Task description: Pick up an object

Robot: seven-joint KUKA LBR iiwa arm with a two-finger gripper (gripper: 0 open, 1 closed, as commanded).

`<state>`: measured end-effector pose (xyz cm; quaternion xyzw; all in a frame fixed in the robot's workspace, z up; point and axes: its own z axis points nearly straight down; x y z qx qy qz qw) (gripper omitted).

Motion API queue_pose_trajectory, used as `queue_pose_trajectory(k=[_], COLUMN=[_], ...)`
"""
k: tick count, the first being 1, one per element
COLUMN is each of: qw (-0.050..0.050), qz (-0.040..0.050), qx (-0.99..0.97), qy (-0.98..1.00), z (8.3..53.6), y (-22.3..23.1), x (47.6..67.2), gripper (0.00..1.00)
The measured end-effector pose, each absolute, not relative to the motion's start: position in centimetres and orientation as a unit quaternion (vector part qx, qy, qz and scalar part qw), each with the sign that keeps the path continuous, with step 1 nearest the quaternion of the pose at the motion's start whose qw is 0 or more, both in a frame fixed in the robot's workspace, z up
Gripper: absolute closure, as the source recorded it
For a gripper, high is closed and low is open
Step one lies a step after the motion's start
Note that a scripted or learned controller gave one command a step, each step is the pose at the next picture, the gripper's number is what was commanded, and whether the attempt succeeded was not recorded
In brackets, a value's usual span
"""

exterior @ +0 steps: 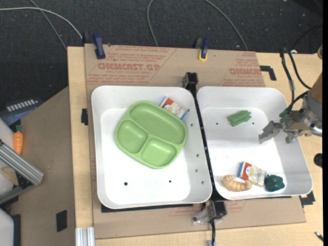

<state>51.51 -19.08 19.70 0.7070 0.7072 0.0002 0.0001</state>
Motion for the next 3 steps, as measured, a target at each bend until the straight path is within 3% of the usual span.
queue_pose_trajectory(k=[1, 2, 3], qw=[-0.002, 0.001, 0.004], qz=[-0.0008, 0.0003, 0.0031], qx=[0.707, 0.707, 0.706], qy=[0.707, 0.707, 0.708], z=[8.2, 8.5, 19.5], y=[-18.6, -22.4, -17.4], x=[51.0, 60.6, 58.0], gripper=[0.00, 0.00, 0.00])
